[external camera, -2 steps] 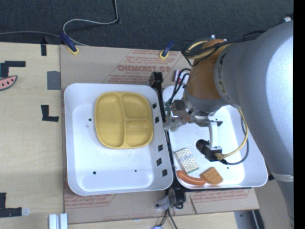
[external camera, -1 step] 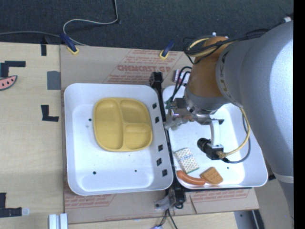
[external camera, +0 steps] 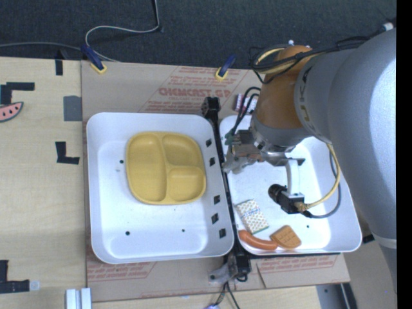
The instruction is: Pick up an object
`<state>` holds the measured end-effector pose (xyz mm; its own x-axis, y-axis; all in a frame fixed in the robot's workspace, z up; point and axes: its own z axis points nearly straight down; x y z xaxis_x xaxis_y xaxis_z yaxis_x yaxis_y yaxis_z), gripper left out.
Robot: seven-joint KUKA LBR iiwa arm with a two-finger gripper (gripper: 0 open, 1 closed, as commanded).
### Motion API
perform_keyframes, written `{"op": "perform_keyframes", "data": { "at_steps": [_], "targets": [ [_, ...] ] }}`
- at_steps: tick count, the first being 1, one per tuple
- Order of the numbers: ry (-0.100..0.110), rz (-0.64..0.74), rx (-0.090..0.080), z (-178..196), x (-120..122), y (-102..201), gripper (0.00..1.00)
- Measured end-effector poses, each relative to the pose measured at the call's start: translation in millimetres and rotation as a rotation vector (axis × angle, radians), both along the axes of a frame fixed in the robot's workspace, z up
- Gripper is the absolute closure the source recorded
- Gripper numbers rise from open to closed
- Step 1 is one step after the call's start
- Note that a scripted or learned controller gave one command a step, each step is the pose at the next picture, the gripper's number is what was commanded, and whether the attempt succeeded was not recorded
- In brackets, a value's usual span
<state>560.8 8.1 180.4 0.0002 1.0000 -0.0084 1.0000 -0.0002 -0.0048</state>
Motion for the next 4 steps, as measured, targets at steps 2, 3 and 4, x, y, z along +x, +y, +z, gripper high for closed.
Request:
{"op": "perform_keyframes", "data": {
  "at_steps": [2, 3, 4],
  "targets": [
    [-0.002, 0.003, 0.009, 56.0, -70.9, 87.6, 1.0],
    [-0.002, 0.002, 0.008, 55.9, -71.0, 87.4, 0.0],
    [-0.003, -0.001, 0.006, 32.8, -56.9, 6.4, 0.0]
  ]
}}
